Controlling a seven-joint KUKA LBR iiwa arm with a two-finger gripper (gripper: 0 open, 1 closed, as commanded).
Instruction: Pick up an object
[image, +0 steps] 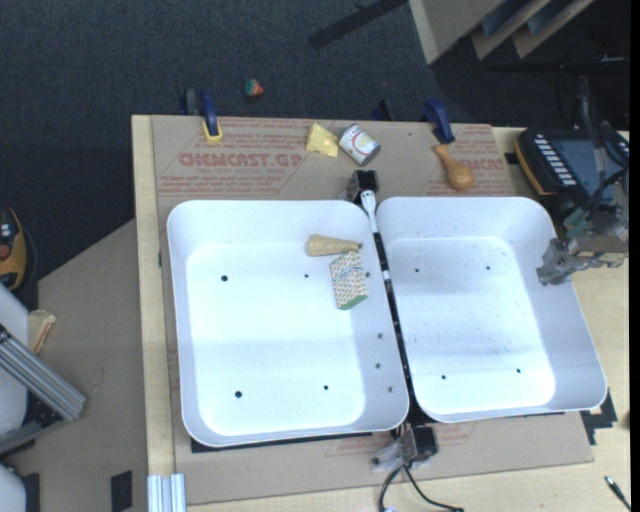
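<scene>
Two objects lie in the left bin (200, 330), near its upper right corner. One is a tan cone-shaped piece (330, 245) lying on its side. Just below it rests a small patterned green and white packet (348, 279). The two nearly touch. My gripper (560, 265) hangs at the right edge of the right bin (480, 380), just outside its rim and far from both objects. Nothing shows between its fingers.
On the cardboard behind the bins lie a yellow wedge (322, 141), a small white can (358, 144) and a wooden spoon-like piece (455, 168). Blue clamps (209, 115) hold the board's far edge. A dark device (555, 160) sits at the far right.
</scene>
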